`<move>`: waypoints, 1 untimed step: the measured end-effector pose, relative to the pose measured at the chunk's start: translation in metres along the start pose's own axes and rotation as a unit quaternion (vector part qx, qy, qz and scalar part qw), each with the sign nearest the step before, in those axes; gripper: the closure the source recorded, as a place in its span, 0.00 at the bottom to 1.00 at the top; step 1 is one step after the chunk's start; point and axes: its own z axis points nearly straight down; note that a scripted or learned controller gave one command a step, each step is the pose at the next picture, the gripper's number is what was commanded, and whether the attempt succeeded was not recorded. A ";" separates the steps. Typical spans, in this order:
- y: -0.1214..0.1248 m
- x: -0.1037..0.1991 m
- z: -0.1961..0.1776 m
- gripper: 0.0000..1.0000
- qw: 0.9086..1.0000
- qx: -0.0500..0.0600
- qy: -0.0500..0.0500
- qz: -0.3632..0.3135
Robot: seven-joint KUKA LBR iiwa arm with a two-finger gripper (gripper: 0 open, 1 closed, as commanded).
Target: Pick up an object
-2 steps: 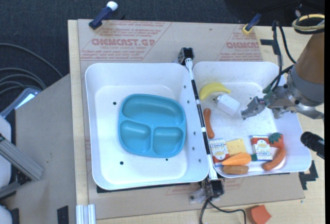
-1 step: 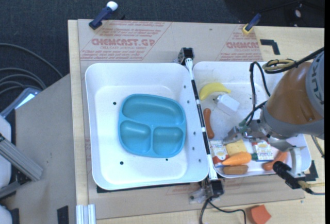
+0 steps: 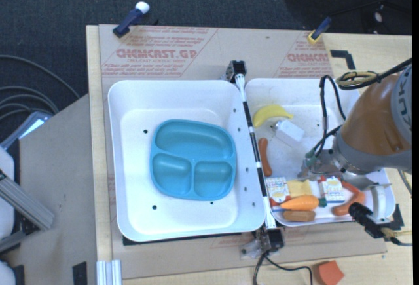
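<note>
The right bin holds several play-food items. A yellow banana and a white block lie at the back. A red sausage rests along the left wall. At the front sit a small printed carton, a yellow cheese slice, a carrot, a brown roll and a second carton. My gripper hangs low in this bin, just behind the cheese slice and between the two cartons. The arm's orange band covers the bin's right side.
The left bin holds a blue divided plate. A black divider clamp sits between the bins. A blue-handled clamp and a yellow clamp grip the board's back edge. An orange block lies on the bench front.
</note>
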 end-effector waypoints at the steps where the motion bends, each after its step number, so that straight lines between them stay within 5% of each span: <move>1: -0.002 0.012 -0.107 1.00 1.000 0.007 0.003 -0.001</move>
